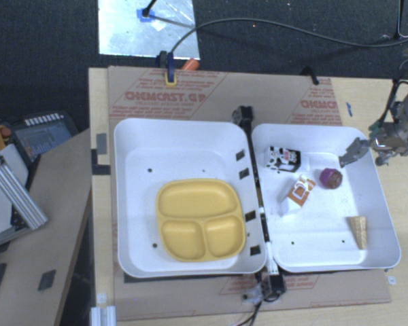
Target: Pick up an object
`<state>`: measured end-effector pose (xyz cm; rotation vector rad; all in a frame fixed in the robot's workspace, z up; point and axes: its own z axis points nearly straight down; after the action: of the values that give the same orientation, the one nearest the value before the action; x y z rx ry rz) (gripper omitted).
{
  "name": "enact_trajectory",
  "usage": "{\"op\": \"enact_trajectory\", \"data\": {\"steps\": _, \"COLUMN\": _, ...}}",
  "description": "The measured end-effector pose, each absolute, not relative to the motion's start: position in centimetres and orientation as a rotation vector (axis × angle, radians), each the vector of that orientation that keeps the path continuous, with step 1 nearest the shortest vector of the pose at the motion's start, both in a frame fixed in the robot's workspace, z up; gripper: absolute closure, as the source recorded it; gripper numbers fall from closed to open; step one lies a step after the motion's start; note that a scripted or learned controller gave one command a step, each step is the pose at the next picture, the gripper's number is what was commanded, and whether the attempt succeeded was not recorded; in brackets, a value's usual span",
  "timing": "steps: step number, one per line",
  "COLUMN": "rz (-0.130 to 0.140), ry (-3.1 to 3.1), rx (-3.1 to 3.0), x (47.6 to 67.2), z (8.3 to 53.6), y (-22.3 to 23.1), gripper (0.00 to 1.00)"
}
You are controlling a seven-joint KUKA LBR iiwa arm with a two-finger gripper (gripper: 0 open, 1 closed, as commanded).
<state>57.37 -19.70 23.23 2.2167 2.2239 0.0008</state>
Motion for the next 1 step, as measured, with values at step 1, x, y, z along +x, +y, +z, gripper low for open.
{"op": "enact_trajectory", "data": {"steps": 1, "rz": -0.003, "ry": 2.224, "rx": 2.222, "x": 57.38, "z": 17.09, "y": -20.20, "gripper": 0.00}}
